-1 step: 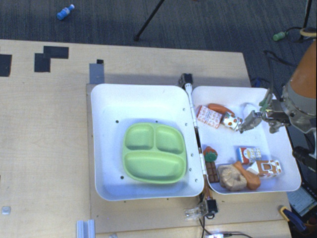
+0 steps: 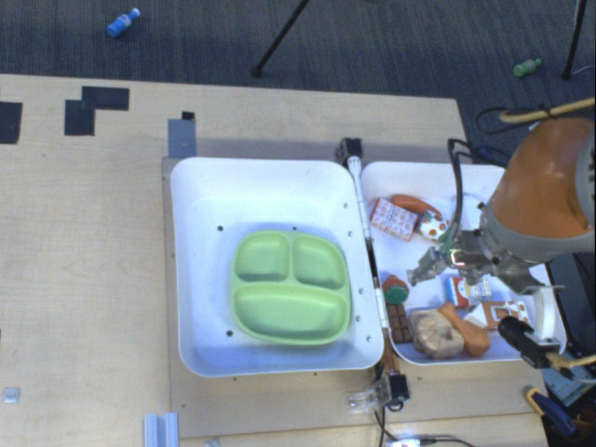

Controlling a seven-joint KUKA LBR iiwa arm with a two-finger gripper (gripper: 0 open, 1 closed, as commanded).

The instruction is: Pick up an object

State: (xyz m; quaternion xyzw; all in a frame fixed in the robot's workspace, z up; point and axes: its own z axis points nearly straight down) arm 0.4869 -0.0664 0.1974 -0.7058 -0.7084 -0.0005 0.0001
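My gripper hangs over the middle of the right bin, reaching in from the right, open with nothing between its fingers. Just left of and below it lie a red strawberry with a green top and a brown chocolate bar. A red-and-white packet and a sausage lie at the bin's far side. A bread roll and an orange carrot lie at the near side. A blue-and-white packet is partly hidden under the wrist.
The left bin holds a green divided plate. A ridge separates the two bins. The arm's orange band covers the right bin's right side. A small white-and-yellow item lies near the sausage.
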